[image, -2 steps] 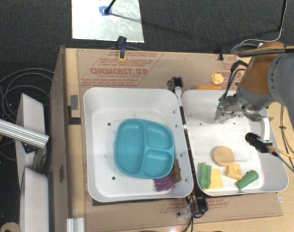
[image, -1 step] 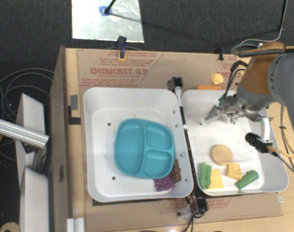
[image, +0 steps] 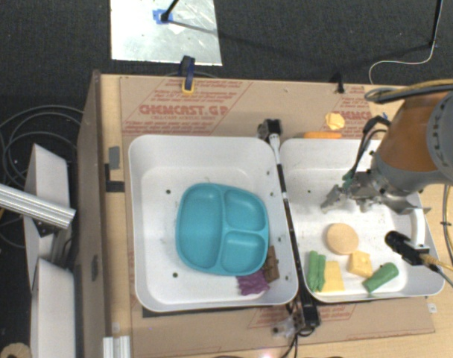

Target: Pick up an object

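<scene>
Poised low in the right bin (image: 316, 162), just above a round tan bun (image: 341, 238): tool (image: 344, 198), grip state impossible to tell. Nearby, green pepper (image: 381, 276) lying long axis up-right; teal divided plate (image: 223, 228) in left bin (image: 148, 170).

Single fixed overhead camera, slanted down, both bins (image: 211, 151) in frame.

Two white bins (image: 159, 162) on brown cardboard (image: 189, 103), silver sheet (image: 167, 21) beyond, cables (image: 18, 133) left.
</scene>
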Action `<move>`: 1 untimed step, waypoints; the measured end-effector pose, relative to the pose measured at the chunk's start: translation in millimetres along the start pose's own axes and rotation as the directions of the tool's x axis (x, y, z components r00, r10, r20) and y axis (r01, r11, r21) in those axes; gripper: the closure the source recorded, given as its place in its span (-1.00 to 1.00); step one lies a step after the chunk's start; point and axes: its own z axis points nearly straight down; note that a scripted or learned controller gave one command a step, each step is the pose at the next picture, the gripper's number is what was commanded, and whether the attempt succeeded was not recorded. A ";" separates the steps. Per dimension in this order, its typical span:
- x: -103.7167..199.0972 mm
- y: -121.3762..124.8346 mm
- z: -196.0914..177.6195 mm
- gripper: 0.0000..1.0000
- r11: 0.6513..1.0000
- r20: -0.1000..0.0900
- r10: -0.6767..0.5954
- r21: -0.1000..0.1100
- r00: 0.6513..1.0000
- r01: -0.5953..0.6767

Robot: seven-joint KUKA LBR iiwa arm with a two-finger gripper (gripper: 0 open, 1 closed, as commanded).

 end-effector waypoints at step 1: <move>8.4 -40.8 16.0 -1.00 1.000 -0.001 0.000 0.000 1.000 0.000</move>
